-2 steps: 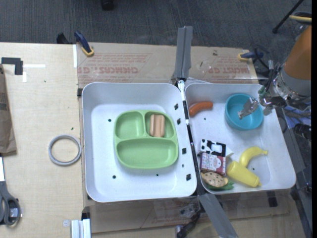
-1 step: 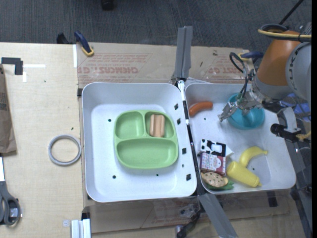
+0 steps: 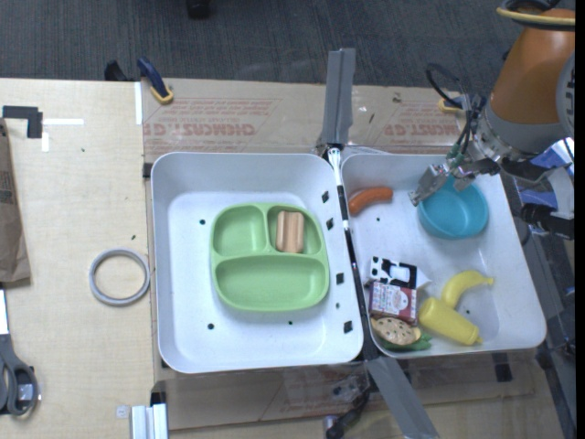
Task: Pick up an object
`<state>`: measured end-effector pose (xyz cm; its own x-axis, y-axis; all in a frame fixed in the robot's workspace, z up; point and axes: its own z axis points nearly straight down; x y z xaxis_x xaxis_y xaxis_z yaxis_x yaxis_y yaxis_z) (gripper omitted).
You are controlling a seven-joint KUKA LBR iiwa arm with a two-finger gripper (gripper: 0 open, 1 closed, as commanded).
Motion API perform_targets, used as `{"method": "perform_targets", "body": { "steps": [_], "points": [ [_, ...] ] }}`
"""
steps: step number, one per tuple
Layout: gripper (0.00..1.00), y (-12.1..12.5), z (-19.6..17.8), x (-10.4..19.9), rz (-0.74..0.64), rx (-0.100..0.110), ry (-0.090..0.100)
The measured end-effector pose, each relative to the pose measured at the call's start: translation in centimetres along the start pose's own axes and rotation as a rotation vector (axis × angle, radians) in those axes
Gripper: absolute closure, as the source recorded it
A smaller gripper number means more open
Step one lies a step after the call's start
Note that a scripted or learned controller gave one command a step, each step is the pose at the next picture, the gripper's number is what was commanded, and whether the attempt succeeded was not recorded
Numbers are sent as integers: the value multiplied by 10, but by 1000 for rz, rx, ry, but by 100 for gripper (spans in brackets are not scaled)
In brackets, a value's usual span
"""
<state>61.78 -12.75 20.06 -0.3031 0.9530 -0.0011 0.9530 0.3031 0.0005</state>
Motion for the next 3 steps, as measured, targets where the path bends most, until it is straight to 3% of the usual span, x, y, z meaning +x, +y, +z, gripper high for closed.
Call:
{"method": "perform_targets", "body": {
  "steps": [1,2,3],
  "points": [
    [0,21,104,-61,6,-8,-5],
    [100,24,97,-50,-2,-4,20],
    [0,23,96,-54,1,-6,11]
  ]
}}
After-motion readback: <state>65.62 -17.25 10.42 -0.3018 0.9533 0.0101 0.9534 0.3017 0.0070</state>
